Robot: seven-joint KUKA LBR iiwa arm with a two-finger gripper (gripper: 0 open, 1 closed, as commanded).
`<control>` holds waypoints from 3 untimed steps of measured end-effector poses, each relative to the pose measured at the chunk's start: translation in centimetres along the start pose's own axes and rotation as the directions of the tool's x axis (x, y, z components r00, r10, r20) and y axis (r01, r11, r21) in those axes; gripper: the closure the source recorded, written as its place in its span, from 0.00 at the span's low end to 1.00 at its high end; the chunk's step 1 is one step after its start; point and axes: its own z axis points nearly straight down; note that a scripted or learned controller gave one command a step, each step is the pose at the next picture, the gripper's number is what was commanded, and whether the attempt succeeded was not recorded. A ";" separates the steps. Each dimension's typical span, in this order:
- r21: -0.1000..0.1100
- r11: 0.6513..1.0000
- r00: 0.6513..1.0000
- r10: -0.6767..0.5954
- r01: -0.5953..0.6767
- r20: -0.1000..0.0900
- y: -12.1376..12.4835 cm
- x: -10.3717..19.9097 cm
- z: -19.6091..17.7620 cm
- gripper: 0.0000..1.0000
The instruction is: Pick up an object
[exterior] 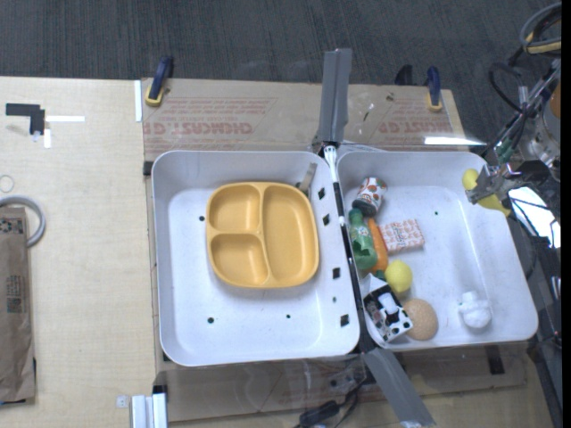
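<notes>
My gripper (486, 188) hangs over the right bin's (513, 239) far right rim, at the end of the arm that reaches in from the right. A small yellow object (471, 180) shows on both sides of the dark fingers, pinched between them and lifted off the bin floor. Down in the right bin lie a small printed can (370, 193), a green bottle (361, 239), an orange carrot (379, 246), a red-and-white box (402, 234), a lemon (398, 275), a black-and-white item (386, 314), a tan ball (420, 319) and a white lump (475, 311).
The left bin (178, 266) holds a yellow divided plate (263, 234). A grey divider post (335, 96) rises behind the rims where the bins meet. Cables (526, 78) hang at the far right. Most of the objects crowd the right bin's left side.
</notes>
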 end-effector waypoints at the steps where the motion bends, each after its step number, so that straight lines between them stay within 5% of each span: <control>1: 0.000 0.999 0.999 0.047 -0.047 0.000 -0.9 1.3 -2.2 1.00; 2: 0.004 0.981 0.981 0.193 -0.193 -0.001 3.0 5.9 3.4 1.00; 3: 0.005 0.982 0.982 0.191 -0.191 0.002 3.1 5.9 2.5 1.00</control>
